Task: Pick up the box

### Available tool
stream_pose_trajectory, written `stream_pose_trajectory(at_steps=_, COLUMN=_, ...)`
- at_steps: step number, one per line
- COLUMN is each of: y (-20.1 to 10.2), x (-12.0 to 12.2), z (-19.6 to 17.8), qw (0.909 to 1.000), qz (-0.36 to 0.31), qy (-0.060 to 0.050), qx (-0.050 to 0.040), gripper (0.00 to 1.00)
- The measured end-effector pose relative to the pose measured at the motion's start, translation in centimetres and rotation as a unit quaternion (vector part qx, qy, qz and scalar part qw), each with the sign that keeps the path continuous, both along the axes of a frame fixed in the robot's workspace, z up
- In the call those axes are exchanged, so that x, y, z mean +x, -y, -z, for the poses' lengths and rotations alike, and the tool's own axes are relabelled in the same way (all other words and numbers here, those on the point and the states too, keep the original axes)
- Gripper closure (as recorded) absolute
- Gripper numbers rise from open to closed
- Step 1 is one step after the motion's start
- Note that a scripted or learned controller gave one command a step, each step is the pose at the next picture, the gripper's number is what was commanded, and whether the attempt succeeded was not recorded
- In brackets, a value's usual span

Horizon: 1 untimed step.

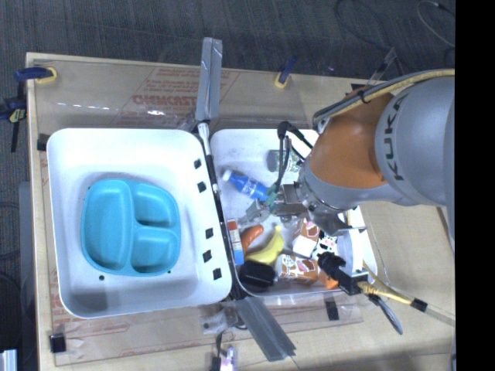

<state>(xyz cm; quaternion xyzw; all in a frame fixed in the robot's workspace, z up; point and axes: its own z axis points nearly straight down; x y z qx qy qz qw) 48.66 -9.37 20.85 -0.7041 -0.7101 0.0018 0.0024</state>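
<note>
A small printed box (pixel 298 267), orange-brown and white, lies on its side near the front of the right bin (pixel 232 149). Another white carton piece with red and black print (pixel 311 240) lies just behind it. My gripper (pixel 280 199) hangs low over the middle of the right bin, above and to the left of the box, among the clutter. The grey arm with its orange band (pixel 348 157) covers the bin's right half. Nothing can be seen held.
The right bin also holds a blue bottle (pixel 246 184), a yellow banana-like toy (pixel 269 247), an orange item (pixel 252 236) and a black round object (pixel 258 276). In the left bin (pixel 69 153) sits a blue divided tray (pixel 130 226). A grey divider (pixel 207 83) runs between the bins.
</note>
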Motion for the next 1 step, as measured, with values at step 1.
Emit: stream_pose_trajectory(at_steps=1, y=5.36, x=8.8, z=1.93, qw=0.9996, qz=-0.03, qy=0.001, qx=-0.0001, gripper=0.0)
